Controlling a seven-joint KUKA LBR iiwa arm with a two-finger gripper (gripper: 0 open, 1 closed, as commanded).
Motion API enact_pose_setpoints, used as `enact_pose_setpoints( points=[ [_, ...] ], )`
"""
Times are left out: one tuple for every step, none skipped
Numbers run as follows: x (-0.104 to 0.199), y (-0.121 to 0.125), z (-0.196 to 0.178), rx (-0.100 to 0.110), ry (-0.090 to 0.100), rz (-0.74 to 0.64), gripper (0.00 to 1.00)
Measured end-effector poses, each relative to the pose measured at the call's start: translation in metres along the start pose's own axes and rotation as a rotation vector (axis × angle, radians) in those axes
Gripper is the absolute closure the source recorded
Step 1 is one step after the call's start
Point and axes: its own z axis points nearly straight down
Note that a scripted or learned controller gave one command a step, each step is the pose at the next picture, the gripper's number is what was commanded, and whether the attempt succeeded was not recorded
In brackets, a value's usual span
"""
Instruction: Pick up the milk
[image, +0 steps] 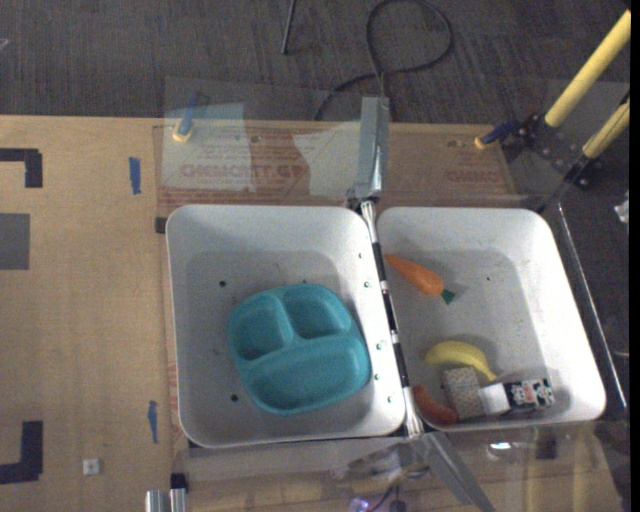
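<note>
Tray (297, 348), teal and divided, lies flat in the left bin (190, 250). In the right bin (540, 250), a carrot (415, 276) lies far; banana (458, 354), sponge (463, 391) and milk (520, 396) crowd the near edge, the carton lying on its side, probably dropped loose. The hand's state I cannot tell.

We see two bins (190, 330) of smooth, matt white plastic, a divided teal plate (297, 347) of slightly glossy plastic, and a bench (80, 330) of pale matt wood. The milk (518, 396) carton looks like printed paper.
</note>
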Motion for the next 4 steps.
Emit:
enact_pose_setpoints(
  points=[
    [0.091, -0.027, -0.011, 0.005, 0.003, 0.268, 1.00],
    [0.091, -0.027, -0.011, 0.005, 0.003, 0.269, 0.00],
    [0.012, 0.074, 0.287, 0.004, 0.003, 0.305, 0.00],
    [0.045, 0.011, 0.314, -0.003, 0.001, 0.252, 0.00]
  ],
)
